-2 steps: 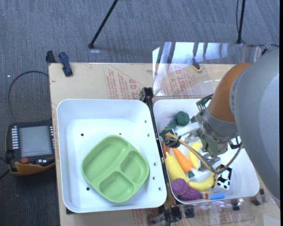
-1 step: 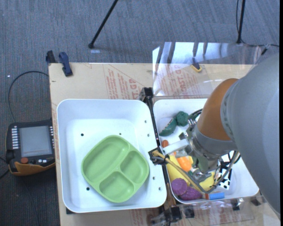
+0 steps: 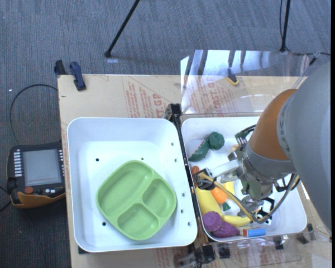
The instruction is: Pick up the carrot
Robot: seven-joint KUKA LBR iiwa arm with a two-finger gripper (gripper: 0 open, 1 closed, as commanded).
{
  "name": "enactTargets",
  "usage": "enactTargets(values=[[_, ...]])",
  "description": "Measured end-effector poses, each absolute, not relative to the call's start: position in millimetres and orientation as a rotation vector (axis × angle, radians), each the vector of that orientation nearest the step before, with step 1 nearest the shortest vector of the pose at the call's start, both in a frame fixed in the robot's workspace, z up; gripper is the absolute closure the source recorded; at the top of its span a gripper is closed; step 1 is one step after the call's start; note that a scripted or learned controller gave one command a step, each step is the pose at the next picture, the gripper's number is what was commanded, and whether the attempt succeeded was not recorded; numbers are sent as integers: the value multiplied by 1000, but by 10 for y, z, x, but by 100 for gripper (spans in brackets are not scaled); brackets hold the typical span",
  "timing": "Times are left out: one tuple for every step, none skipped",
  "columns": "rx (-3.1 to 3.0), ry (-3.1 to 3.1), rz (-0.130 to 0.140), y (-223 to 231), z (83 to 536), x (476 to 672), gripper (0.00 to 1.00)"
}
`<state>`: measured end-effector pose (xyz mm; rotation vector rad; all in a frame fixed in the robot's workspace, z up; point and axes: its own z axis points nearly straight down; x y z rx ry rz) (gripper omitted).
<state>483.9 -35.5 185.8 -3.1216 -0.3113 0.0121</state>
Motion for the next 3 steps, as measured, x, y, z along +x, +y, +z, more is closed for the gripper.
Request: enactTargets(values=[[-3118,-333,14,-15,1853,4747,0],[-3126,-302,8,-1007,981,4843,0],[-3120,-318,2,-711,1883,4770,0]])
